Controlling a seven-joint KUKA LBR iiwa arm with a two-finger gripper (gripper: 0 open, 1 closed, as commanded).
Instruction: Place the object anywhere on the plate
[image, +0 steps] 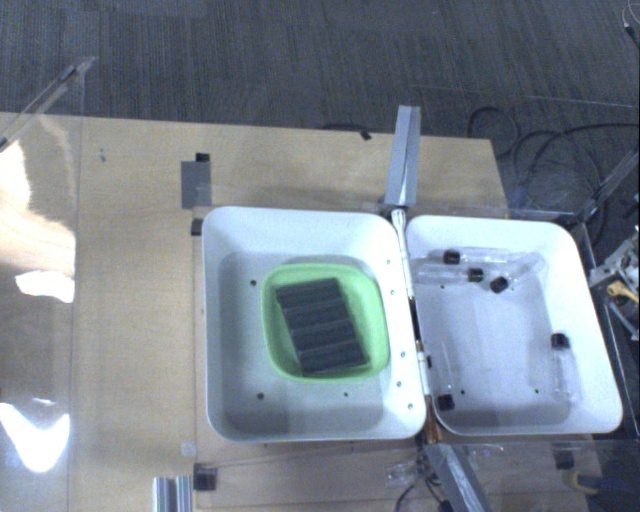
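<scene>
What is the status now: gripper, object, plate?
Dark ridged block lies on green plate, left bin. Small clear, black-capped items in right bin.

Floor: dark grey ribbed carpet (250, 60) fills the upper strip behind the bench.
Bench: pale wooden tabletop (120, 300), smooth, reaching from the left edge to past the middle.
Light: bright white glare patches (40, 285) lie on the tabletop's left side.
Cables: thin black cables (560, 150) loop over the floor at upper right.
Post: grey metal upright bar (404, 155) stands at the tabletop's far edge.
Fittings: small dark grey bracket (197, 182) sits on the tabletop, upper left of centre.
</scene>
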